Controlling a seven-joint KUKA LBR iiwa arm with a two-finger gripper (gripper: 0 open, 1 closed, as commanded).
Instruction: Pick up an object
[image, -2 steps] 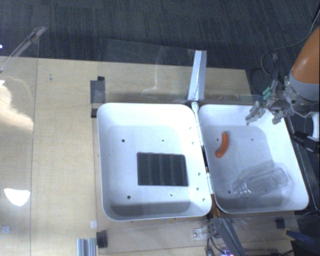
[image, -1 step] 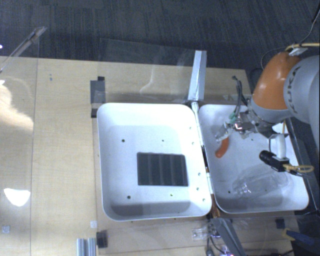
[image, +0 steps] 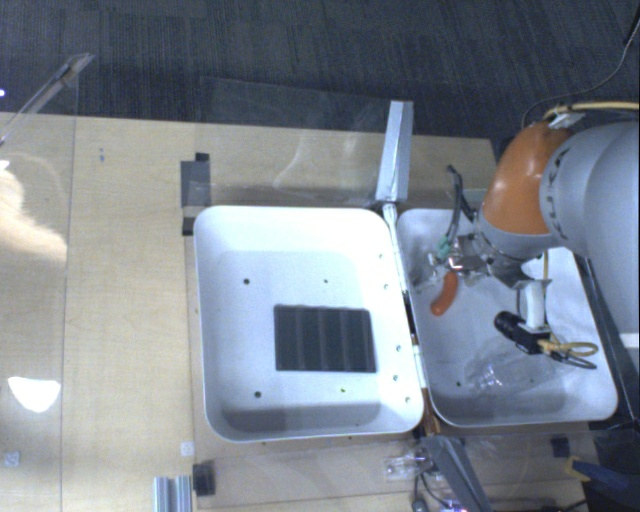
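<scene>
one fixed overhead camera, slanted down on both white bins (image: 210, 330)

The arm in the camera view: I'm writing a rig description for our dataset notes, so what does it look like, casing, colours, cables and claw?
The arm is bulky and rounded, with smooth grey casing and a glossy orange band above the wrist. Thin dark cables run along the wrist, and a pale yellowish cable arcs over the top. The claw is a small metallic assembly, too small to show its details.
</scene>
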